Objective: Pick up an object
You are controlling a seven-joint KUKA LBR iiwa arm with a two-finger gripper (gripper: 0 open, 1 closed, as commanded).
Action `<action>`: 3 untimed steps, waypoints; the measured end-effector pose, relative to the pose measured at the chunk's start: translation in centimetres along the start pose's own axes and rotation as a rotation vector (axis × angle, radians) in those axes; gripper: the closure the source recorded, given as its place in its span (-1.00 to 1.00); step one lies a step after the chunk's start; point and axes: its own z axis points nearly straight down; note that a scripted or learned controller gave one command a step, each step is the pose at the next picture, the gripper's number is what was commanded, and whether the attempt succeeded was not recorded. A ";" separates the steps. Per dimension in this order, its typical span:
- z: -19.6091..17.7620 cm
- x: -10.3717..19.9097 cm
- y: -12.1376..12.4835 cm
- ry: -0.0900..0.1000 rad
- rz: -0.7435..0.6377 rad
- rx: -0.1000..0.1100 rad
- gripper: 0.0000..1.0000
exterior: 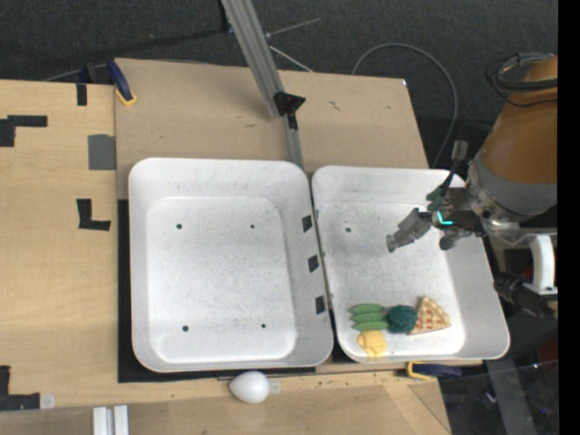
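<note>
Seen from above at a slant, a wooden bench (54,243) holds two shallow white bins side by side. At the far left the bench surface shows bare wood with a few dark tape marks. The left bin (145,270) comes next. Just below its front edge, outside it on the bench, lies a small white egg-shaped object (249,387).

Further right is the right bin (362,198). Its near corner holds a tight cluster of small toy foods: a green pod-like piece (367,313), a yellow piece (372,341) below it, a dark green lump (400,316), and a pizza-slice wedge (431,316) at the right end. They touch or nearly touch one another.

Above the middle of this bin hangs the gripper (401,234), reaching in from the right on the grey and orange arm (521,152). It carries nothing, and how its closing parts stand cannot be made out. It sits well apart from the cluster, toward the back of the bin.

The likely risks: the pieces are so crowded that a descent may land between two, nudge them aside, or catch two together. The cluster also sits near the bin's front wall, which could block a clean approach. Closing at the present spot would probably meet only bare bin floor.
</note>
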 end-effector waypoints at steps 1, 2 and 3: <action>-0.2 0.0 0.1 0.000 -0.001 -0.004 -1.00; 5.9 0.9 0.0 0.000 0.000 0.003 -1.00; 11.8 0.4 0.5 0.000 0.001 0.004 -1.00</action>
